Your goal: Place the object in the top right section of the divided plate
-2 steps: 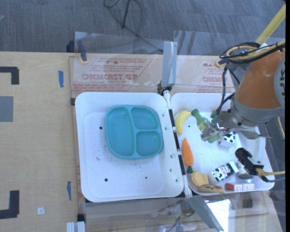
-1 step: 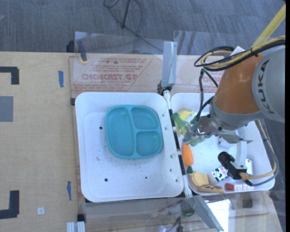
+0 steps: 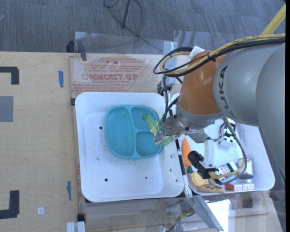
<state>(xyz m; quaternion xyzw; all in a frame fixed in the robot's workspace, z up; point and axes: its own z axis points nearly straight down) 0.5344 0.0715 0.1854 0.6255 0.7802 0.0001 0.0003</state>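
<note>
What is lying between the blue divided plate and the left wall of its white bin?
In the camera view, nothing lies there: between the divided plate and the white bin's left wall is bare white floor with a few small dark specks.

A pale wooden bench (image 3: 36,149) with blue tape marks (image 3: 60,78) stands on grey carpet (image 3: 54,22).

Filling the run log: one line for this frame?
arm: over left bin | gripper: at right edge of teal divided plastic plate, on a green object | placement: not confirmed

A robotics lab: industrial arm (image 3: 244,77) over white bins (image 3: 90,149) on a plywood bench (image 3: 36,136), loose cables (image 3: 122,11).
</note>
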